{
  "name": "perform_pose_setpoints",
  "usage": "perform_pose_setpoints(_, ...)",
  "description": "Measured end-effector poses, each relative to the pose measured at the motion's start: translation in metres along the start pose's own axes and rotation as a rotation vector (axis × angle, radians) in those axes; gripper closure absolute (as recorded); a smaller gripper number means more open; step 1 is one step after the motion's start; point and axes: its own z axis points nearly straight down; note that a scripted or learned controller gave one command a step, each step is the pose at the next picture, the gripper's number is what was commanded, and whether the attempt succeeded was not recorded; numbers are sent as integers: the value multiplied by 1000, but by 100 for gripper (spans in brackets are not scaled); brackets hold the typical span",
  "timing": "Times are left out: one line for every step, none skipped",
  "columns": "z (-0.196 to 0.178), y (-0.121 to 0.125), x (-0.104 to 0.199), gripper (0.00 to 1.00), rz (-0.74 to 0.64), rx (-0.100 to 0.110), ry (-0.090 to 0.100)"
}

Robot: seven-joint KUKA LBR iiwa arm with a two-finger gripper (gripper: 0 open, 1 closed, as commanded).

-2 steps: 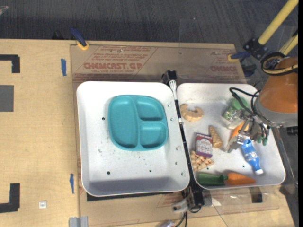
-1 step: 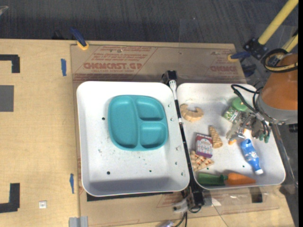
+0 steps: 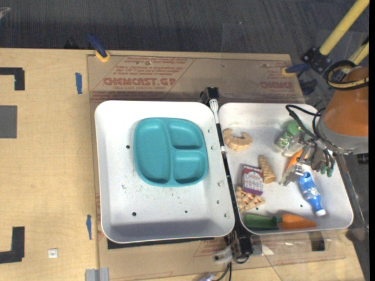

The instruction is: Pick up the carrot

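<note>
Carrot (image 3: 297,220) lies flat along near edge of right bin (image 3: 343,215), well apart from gripper (image 3: 300,164) up by blue bottle (image 3: 310,194). Orange tapered body, green top pointing left. Jaws' state: cannot tell.

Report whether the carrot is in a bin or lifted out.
In. The carrot lies flat along the right bin's near edge, apart from the gripper.

Tray (image 3: 171,151) in left bin (image 3: 117,215); carrot (image 3: 297,220) in right bin (image 3: 343,218).
</note>
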Motion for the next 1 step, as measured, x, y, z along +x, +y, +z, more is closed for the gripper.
perform_pose_setpoints(24, -5, 7, 0, 122, 2, 22)
